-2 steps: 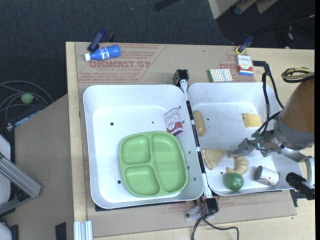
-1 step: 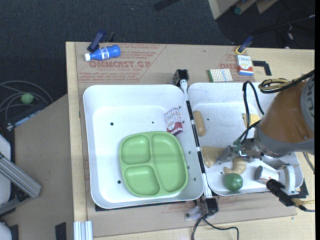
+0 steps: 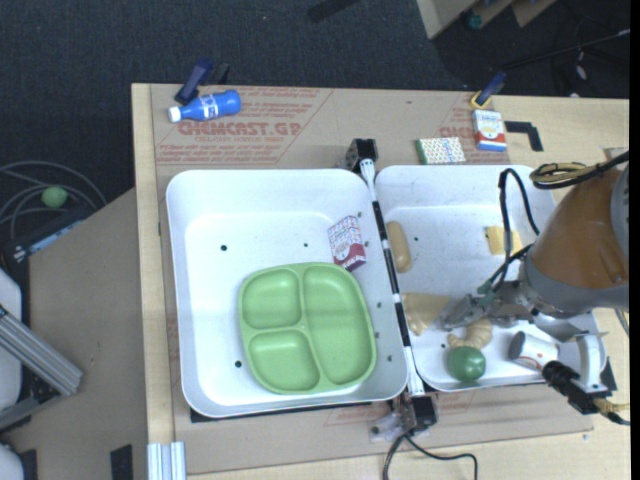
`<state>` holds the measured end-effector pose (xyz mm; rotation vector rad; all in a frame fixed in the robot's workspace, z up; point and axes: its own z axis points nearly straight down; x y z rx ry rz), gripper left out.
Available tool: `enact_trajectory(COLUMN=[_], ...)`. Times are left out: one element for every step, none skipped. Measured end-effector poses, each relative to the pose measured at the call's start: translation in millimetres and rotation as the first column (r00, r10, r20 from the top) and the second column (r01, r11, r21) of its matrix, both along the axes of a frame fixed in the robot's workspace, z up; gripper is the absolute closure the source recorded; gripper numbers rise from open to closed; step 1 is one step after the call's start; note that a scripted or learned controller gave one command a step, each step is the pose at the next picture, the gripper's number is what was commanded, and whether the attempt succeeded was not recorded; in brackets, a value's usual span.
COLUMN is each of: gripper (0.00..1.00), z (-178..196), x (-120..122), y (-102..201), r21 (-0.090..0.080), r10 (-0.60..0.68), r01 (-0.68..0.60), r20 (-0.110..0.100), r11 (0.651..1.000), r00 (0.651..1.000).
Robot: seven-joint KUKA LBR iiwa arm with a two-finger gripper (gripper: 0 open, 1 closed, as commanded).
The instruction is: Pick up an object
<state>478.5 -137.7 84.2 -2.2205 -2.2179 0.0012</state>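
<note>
Green ball (image 3: 465, 364) just below the gripper (image 3: 478, 315), finger state impossible to tell; could roll away if nudged.

Two white bins sit side by side on the surface (image 3: 260, 128). The left bin (image 3: 200, 268) holds a green divided plate (image 3: 305, 326) and, just beside its upper right corner, a small red-and-white carton (image 3: 346, 242). The arm (image 3: 585, 238) reaches into the right bin (image 3: 440, 193), its hand (image 3: 478, 311) low over a green ball (image 3: 465, 364) near the front wall. A blue-and-white bottle (image 3: 205, 106) lies on the surface behind the left bin.
</note>
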Motion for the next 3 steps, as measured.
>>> enact_trajectory(gripper=[0.0,0.0,0.0], z=[14.1,0.6,1.5], x=[49.2,134.9,119.6], y=[-47.7,-41.6,-80.1], r21=[-0.003,-0.001,0.006], r10=[0.0,0.003,0.006], r01=[0.0,-0.003,-0.006], r20=[0.004,0.004,0.004], r11=[1.0,1.0,1.0], r00=[1.0,1.0,1.0])
